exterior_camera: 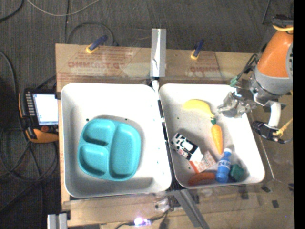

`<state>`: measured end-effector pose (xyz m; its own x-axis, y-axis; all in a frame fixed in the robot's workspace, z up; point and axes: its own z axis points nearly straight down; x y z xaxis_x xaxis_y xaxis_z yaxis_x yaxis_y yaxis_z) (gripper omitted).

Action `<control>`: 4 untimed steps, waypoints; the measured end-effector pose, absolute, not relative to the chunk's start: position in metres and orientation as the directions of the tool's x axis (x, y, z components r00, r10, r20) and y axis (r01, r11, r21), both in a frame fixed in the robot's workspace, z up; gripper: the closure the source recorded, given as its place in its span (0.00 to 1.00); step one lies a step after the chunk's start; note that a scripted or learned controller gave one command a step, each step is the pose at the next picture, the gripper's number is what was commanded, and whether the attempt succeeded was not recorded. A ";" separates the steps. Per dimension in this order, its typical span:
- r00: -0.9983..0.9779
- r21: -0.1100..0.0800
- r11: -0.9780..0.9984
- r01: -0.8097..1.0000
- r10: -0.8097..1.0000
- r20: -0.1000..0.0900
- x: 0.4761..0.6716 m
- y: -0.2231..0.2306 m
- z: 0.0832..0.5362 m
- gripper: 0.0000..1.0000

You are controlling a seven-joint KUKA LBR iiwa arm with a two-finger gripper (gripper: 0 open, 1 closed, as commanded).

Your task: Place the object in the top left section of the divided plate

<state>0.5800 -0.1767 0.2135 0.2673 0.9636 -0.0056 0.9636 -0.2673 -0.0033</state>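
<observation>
A turquoise divided plate (110,148) lies in the left bin (71,104), with two small sections on its left and one long section on its right. In the right bin (252,142) lie a yellow banana (198,107), an orange carrot (217,136), a black and white carton (185,145), a red and white packet (202,161), a blue bottle (223,165), a red sausage-shaped item (202,178) and a dark green item (237,171). My gripper (230,106) hangs over the right bin's upper right part, just right of the banana and above the carrot's top.
A metal post (157,54) stands behind the seam between the bins. Two clamps (96,43) (197,48) hold the board at the back. A handheld pendant (40,113) lies left of the left bin. Cables run across the floor.
</observation>
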 end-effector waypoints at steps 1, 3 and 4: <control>0.110 -0.001 -0.110 0.994 0.994 -0.002 0.576 -0.170 0.326 1.00; 0.190 -0.004 -0.190 0.982 0.982 0.000 0.568 -0.052 0.222 1.00; 0.131 -0.004 -0.131 0.991 0.991 -0.001 0.568 0.016 0.182 1.00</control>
<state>0.5682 0.0165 0.1825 0.1306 0.9914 -0.0011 0.9914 -0.1306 -0.0045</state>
